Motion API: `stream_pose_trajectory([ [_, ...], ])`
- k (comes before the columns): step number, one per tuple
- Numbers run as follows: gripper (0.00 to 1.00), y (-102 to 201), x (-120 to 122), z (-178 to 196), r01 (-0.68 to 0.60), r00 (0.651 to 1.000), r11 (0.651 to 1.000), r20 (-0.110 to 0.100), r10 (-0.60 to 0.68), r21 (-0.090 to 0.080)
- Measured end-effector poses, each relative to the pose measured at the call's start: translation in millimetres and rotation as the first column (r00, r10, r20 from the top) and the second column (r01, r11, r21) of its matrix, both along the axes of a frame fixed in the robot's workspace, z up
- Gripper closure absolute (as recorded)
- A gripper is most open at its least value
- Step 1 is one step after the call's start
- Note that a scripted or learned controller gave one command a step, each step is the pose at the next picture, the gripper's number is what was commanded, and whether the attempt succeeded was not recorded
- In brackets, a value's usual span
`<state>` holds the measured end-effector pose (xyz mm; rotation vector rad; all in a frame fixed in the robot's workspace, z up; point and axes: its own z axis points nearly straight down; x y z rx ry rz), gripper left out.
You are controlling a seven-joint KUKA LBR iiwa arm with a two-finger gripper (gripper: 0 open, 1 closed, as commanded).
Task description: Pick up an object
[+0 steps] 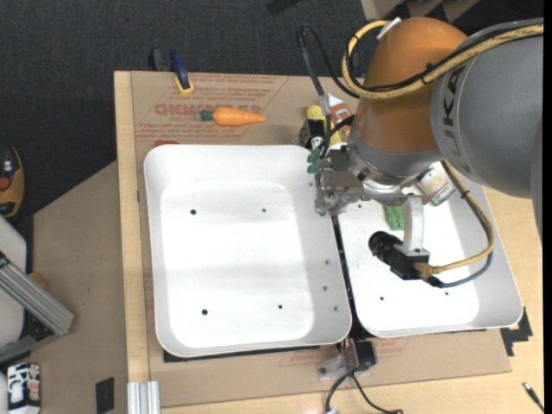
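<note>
My grey arm with the orange band (405, 84) hangs over the right shallow white plastic bin (470, 307). My gripper (332, 197) sits low by that bin's left wall, just beside the left shallow white plastic bin (233, 261). I cannot tell if it is squeezing or let go. A small green thing (393, 216) lies in the right bin, partly hidden under my wrist. An orange toy carrot with a green top (235, 117) lies on the brown cardboard bench (138, 136), past the left bin.

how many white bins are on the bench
2. The left bin sits on the view's left in full sight. The right bin lies right beside it, partly covered by the arm. No others seem hidden.
</note>
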<state>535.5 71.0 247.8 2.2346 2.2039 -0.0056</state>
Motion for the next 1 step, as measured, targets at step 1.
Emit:
stream_pose_trajectory([
  [1, 1.0, 16.2, -27.1, 40.7, -0.016, 1.0, 1.0, 0.004, 0.016, 0.006],
])
